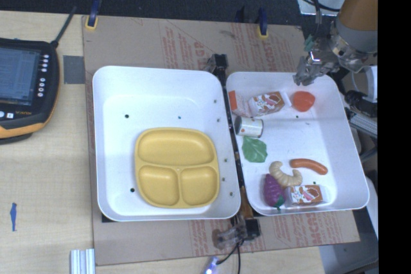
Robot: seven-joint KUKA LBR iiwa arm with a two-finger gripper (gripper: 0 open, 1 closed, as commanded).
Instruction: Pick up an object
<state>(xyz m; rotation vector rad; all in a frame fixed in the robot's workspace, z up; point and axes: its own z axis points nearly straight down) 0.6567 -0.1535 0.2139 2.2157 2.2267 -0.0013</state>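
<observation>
Camera view: the grey arm with its orange band reaches in from the upper right of the frame, its claw (308,74) poised over the far rim of the right bin (347,138), with nothing between its fingers; whether they are spread or pressed together cannot be told at this angle. The step in hand looks like the approach, before any grasp. The nearest candidate, a red tomato-like toy (303,100), lies just below and beside the claw in the bin's upper part, next to a small printed packet (267,102). Lower in the frame sit a small can (250,128), a green leaf piece (255,150), a sausage (309,166), a purple toy (272,190) and a small carton (305,195). The left bin (115,112) carries a yellow divided tray (177,167). The next move calls for centring over one object, descending and closing squarely on it.
</observation>
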